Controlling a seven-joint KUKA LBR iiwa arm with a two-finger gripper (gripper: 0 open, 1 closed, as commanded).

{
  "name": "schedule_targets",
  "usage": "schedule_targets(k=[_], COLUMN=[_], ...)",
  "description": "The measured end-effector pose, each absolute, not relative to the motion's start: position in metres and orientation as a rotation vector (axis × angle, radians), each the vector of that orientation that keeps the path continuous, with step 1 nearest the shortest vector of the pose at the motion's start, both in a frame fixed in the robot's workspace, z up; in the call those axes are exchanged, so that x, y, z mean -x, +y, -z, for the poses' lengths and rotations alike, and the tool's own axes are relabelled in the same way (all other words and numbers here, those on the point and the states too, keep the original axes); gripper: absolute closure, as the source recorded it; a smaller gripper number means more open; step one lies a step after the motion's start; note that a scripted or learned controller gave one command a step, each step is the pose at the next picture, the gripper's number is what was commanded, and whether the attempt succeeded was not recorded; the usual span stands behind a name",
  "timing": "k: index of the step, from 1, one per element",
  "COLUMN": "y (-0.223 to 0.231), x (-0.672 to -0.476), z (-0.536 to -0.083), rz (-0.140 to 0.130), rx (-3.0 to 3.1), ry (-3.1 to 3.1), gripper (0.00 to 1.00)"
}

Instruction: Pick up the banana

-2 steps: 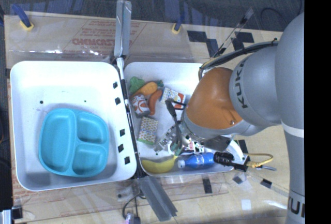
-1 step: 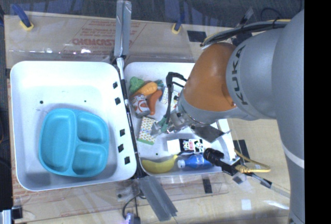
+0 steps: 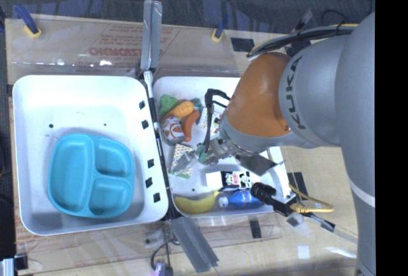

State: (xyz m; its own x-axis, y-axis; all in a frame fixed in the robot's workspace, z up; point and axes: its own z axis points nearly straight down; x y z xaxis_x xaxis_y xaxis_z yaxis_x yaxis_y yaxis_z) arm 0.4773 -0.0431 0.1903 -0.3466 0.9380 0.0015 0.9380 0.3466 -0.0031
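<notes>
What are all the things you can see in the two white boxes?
left shallow white bin: 1, white, left side of bench
right shallow white bin: 1, white, touching the left one
blue plastic divided plate: 1, blue, in left bin
yellow banana: 1, yellow, right bin, near edge
orange toy carrot with green top: 1, orange and green, right bin, far corner
red-and-white round item: 1, just below the carrot; too blurred to name
crumpled pale wrapper: 1, whitish, middle of right bin
blue bottle: 1, blue, lying right of banana
grey robot arm with orange band: 1, over right bin
gripper: 1, dark, above the wrapper
</notes>
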Motion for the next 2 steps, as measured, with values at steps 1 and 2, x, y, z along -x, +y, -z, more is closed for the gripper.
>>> schedule_targets(k=[1, 2], y=[-0.098, -0.113], x=[-0.476, -0.476], z=[-0.125, -0.090], rz=[-0.004, -0.001], rx=[1.716, 1.420], ry=[-2.624, -2.794], gripper=[0.00, 0.00])
